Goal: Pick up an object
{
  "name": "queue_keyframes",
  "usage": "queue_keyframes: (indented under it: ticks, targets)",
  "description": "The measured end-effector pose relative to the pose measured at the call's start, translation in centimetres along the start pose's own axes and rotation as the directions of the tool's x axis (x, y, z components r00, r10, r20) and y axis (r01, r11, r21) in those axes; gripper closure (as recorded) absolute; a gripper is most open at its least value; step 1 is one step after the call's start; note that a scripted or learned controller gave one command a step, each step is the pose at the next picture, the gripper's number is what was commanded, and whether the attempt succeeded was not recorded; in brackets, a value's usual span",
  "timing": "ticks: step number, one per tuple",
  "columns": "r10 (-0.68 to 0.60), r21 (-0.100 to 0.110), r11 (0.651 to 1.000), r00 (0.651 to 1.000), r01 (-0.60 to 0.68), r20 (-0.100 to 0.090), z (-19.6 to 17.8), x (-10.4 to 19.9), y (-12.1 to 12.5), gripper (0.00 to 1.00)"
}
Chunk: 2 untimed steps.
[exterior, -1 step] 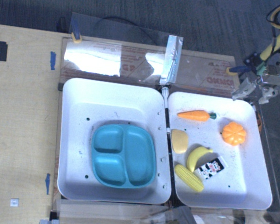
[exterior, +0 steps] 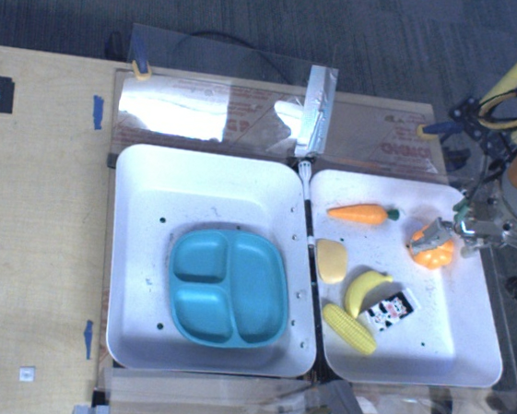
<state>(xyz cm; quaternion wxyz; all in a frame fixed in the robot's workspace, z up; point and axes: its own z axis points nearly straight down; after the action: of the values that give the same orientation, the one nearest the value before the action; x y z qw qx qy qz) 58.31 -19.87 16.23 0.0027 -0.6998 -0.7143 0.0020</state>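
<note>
Pincer (exterior: 433, 238) tilted in from the right over the right bin (exterior: 473, 356) — 2 fingers clasp an orange object (exterior: 436, 256).

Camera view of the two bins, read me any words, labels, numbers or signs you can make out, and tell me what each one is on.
Red print on the clear sheet behind the right bin: too blurred to read.
Fainter red print on the clear sheet behind the left bin: washed out by glare, unreadable.
Black and white card in the right bin, beside the banana: a printed pattern with a red spot, no legible text.
Nothing else carries writing.
</note>
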Motion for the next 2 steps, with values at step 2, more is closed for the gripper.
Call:
queue_keyframes:
  ticks: [2]
  targets:
    - [-0.024, -0.014, 1.000, 1.000, 0.024, -0.014, 7.2, -1.1, -2.6, 0.00]
